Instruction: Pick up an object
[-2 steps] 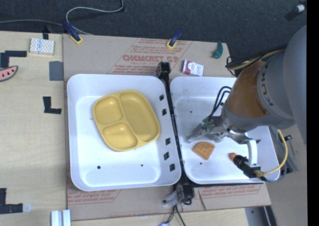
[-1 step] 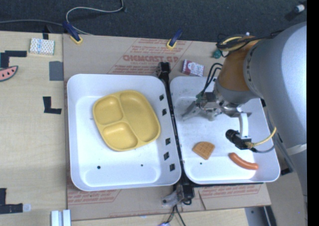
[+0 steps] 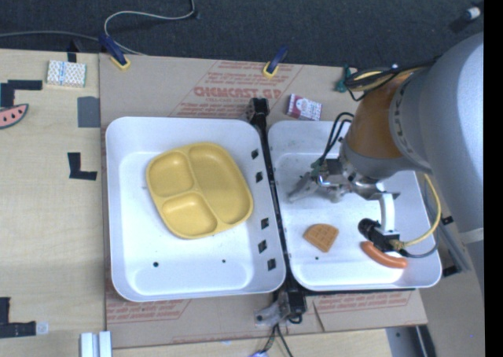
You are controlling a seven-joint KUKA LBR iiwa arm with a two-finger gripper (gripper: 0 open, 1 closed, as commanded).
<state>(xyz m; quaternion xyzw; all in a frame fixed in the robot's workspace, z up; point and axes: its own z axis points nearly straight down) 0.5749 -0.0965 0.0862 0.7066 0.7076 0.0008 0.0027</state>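
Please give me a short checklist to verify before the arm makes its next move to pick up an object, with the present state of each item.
1. Objects within the right bin: ok, brown waffle piece and orange carrot-like piece lie there.
2. Gripper over the right bin: ok.
3. Gripper above an object: not ok, the waffle piece lies nearer the camera.
4. Something between the fingers: cannot tell.
5. Yellow divided plate out of the way: ok, it sits in the left bin.

Gripper [image 3: 302, 185] low in right bin [image 3: 354, 273], seemingly grasping nothing, near cracker [image 3: 321, 237].
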